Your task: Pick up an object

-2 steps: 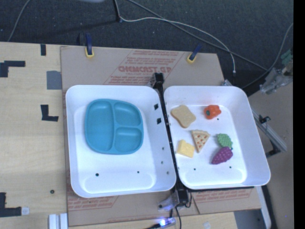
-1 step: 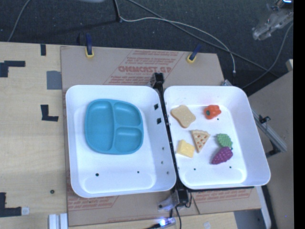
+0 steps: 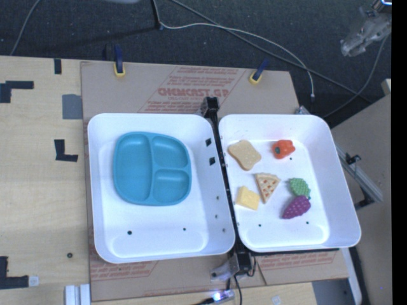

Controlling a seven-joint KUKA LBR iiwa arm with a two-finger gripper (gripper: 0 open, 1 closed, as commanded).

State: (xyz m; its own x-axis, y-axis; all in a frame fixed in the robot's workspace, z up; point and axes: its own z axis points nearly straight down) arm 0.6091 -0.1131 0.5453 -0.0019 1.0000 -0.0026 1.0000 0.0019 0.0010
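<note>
The right bin holds several toy foods. A tan bread slice lies at its upper left, with a red pepper to its right. Lower down lie a waffle wedge, a yellow cheese piece, a green broccoli-like piece and purple grapes. My gripper is small and blurred at the top right corner, high above the dark floor and well away from both bins, with nothing seen in it.
A blue divided plate lies in the left bin. Both bins rest on a cardboard sheet held by two clamps. Cables run across the dark floor behind the bench.
</note>
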